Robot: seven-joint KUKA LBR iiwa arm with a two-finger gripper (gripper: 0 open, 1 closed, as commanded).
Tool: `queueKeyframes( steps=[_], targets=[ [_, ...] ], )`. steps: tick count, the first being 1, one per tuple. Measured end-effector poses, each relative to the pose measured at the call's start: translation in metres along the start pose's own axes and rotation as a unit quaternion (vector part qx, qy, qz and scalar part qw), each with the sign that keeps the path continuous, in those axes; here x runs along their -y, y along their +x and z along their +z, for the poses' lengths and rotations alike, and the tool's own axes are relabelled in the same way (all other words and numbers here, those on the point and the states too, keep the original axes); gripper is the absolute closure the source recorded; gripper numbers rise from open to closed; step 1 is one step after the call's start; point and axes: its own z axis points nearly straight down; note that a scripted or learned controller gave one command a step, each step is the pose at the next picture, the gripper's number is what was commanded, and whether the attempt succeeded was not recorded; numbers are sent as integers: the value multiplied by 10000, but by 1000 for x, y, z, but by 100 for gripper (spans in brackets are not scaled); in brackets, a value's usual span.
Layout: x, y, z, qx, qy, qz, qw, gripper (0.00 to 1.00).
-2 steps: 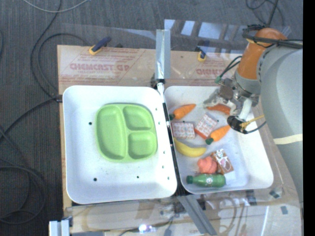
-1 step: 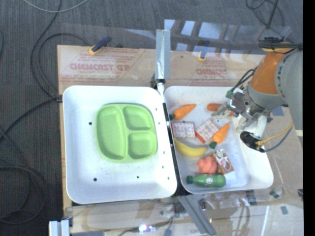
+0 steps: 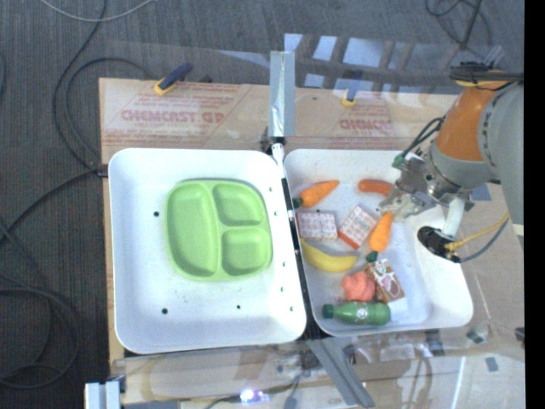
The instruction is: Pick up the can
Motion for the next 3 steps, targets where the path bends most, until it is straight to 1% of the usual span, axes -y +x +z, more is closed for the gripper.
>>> queueKeyframes(
  steps=[1, 2, 3],
  targets=[
    [-56, 13, 17, 50, 144, -118, 9998, 100],
    [5, 41, -69, 35, -28, -359, 9993, 100],
    [-19, 84, -171, 43, -41, 1458, 9893, 100]
  ],
)
